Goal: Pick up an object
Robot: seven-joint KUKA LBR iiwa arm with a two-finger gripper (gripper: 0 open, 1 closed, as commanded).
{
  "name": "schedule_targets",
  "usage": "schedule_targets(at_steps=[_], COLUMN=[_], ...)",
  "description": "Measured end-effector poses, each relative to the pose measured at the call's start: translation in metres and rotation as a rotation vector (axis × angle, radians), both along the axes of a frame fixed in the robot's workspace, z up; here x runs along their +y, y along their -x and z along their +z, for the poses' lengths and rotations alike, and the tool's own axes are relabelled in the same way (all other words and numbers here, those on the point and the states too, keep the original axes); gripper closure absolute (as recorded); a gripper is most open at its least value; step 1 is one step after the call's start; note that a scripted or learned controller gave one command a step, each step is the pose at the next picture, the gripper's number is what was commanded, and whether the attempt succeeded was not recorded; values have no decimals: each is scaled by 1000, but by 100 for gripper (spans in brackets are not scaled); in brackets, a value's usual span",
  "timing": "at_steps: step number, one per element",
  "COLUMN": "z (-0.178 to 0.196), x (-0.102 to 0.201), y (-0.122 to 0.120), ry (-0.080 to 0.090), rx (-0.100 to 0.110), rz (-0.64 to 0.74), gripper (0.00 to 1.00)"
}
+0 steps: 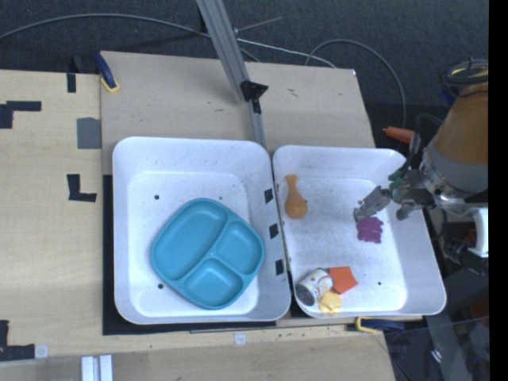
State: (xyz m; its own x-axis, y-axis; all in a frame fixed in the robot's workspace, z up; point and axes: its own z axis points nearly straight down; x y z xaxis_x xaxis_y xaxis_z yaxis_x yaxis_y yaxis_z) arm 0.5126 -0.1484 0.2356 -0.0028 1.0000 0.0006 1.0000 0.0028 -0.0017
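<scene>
The right bin (397,292) holds a purple crumpled object (370,229), a tan pear-shaped object (295,201) near its left wall, an orange block (343,278), and a white-and-yellow item (319,290) at the front left corner. My gripper (379,205) hangs over the right bin's right side, just above and beside the purple object. Its fingers are spread apart and nothing sits between them.
The left bin (135,173) holds a blue divided plate (208,252). A grey metal rod (228,46) slants in from the top to the bins' junction. Cables lie on the dark floor behind the bench. The arm's orange band (468,133) stands at the right.
</scene>
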Motion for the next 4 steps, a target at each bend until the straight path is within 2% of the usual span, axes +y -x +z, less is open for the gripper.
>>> schedule_targets(at_steps=[1, 2, 4], z=[0, -64, -147], x=[0, 4, 8], y=[0, 4, -3], ry=[0, -1, 2], rx=[0, 7, -1], rz=[-1, -2, -1], gripper=[0, 0, 0])
